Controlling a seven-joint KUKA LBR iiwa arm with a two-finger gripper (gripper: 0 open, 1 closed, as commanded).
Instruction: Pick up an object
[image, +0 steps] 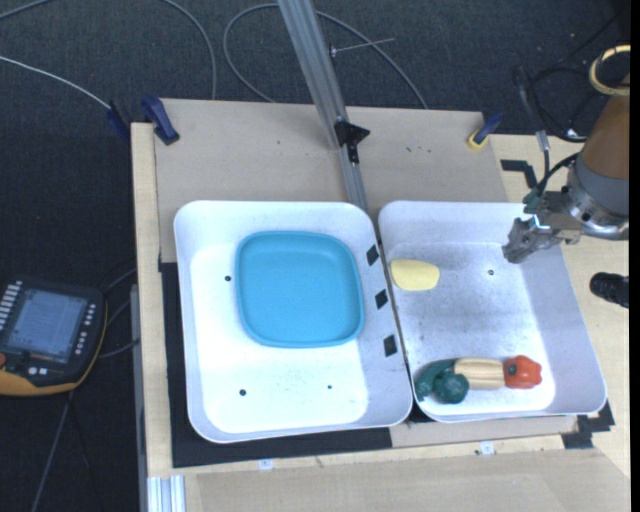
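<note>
The gripper (524, 242) hangs over the right bin's (560, 300) upper right corner; I cannot tell its state. The yellow piece (414, 275) lies well left of it, long axis across the frame. The arm (605, 160) enters from the right edge, wrist angled down-left.
</note>
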